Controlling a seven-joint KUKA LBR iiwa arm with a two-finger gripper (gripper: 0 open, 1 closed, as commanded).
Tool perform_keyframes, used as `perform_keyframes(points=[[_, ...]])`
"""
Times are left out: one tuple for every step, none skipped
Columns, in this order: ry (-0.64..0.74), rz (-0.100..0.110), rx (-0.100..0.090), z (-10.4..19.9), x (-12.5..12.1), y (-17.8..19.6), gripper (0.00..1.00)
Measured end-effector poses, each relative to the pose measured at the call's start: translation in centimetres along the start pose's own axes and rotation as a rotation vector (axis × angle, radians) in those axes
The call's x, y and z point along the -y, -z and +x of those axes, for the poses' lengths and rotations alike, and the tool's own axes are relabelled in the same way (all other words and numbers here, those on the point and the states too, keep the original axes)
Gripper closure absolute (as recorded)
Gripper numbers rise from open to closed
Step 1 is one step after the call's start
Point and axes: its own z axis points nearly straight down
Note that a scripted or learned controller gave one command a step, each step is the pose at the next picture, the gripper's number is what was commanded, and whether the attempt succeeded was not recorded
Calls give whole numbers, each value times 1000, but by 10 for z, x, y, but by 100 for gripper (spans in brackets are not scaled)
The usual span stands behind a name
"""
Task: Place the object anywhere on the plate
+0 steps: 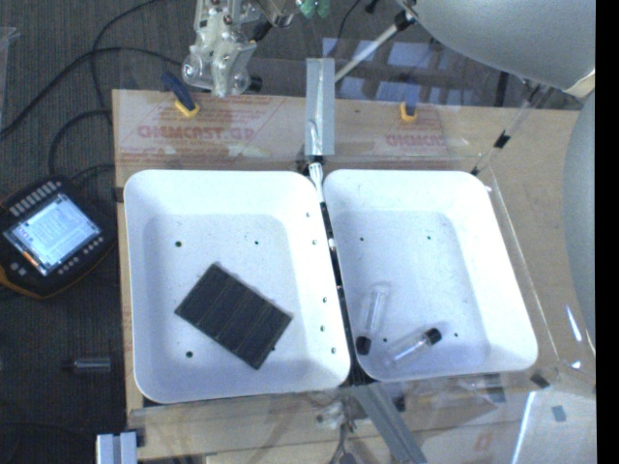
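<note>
Two clear vials [372, 314] [411, 344] in right bin [503, 259]; one dark plate [233, 315] in left bin [155, 220]; pincer [221, 61] state unclear.

A handheld control pendant [50, 238] with a lit screen lies on the dark floor at the left edge, below trailing black cables [92, 61].

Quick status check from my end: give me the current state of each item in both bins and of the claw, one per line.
Dark ridged plate: lying flat in the left bin, turned at an angle, nothing on it.
Clear vial: lying on its side in the right bin, dark cap toward the near wall.
Second clear vial: lying on its side beside the first, dark cap pointing right.
Claw: raised beyond the bins' far edge, nothing visibly held.
</note>
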Motion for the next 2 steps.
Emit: perform_keyframes(points=[[-1, -4, 4, -1, 0, 9, 100], [-2, -7, 8, -3, 0, 18, 100]])
